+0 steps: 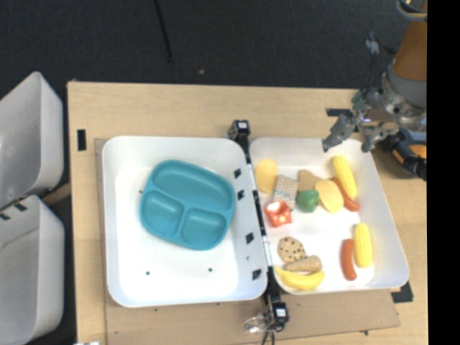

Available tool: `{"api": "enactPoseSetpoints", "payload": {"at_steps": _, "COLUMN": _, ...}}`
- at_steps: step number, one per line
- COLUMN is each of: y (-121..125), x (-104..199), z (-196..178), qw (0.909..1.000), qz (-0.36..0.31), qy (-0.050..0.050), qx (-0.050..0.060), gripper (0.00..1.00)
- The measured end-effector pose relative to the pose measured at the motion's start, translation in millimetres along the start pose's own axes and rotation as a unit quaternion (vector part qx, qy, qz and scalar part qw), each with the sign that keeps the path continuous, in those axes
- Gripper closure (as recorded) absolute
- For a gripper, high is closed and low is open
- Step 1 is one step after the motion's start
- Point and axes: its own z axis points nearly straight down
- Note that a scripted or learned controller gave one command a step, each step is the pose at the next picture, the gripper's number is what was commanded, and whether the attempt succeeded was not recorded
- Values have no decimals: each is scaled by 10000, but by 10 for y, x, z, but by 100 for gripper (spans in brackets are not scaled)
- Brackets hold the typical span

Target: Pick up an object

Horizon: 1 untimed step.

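The right bin (pixel 384 218) holds several toy foods. A yellow corn cob (pixel 345 176) lies at its back right, with a pale yellow piece (pixel 329 195) and a green piece (pixel 307 200) beside it. Further left are a yellow fruit (pixel 267 175), a cracker (pixel 285 187) and a red cube (pixel 278 213). At the front lie a cookie (pixel 290 248), a banana (pixel 300 280), a second corn cob (pixel 362 244) and a red sausage (pixel 348 259). My gripper (pixel 352 141) hangs over the bin's back right rim, above the corn cob, open with nothing between its fingers.
The left bin (pixel 122 264) carries a teal divided plate (pixel 188 204). A black clip (pixel 239 129) sits at the back where the bins meet, and another clip (pixel 277 311) at the front. White boxes (pixel 29 164) stand off the bench's left side.
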Motion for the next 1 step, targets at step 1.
{"api": "enactPoseSetpoints", "payload": {"at_steps": 1, "y": 15, "x": 3, "z": -59, "qw": 10000, "qz": -11, "qy": -6, "qx": -50, "gripper": 0}}
